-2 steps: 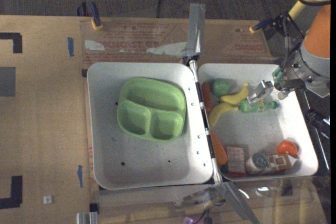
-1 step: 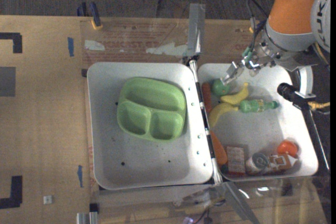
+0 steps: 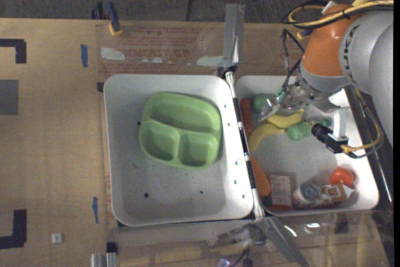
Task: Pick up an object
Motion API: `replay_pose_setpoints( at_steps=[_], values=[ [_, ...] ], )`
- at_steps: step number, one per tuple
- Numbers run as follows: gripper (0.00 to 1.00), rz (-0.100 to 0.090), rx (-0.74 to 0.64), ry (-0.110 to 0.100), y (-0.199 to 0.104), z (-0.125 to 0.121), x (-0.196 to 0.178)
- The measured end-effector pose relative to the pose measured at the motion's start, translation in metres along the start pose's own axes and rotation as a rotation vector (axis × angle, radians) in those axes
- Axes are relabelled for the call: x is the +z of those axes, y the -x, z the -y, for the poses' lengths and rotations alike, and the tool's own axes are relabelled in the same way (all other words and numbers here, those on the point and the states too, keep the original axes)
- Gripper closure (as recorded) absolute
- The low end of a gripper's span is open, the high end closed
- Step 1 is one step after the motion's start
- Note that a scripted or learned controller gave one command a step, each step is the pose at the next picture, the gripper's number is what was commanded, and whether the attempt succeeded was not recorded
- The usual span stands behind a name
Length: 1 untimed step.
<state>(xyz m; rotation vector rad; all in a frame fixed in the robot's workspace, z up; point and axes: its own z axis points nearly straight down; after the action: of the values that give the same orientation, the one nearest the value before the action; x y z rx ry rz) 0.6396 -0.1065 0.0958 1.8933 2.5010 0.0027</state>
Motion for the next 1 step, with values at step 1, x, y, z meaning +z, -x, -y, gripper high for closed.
replay_pose_setpoints(
  at_steps=[1],
  values=[
    [1.0,0.002,-0.003,0.002,-0.0006,-0.0014,-0.0106]
  ],
)
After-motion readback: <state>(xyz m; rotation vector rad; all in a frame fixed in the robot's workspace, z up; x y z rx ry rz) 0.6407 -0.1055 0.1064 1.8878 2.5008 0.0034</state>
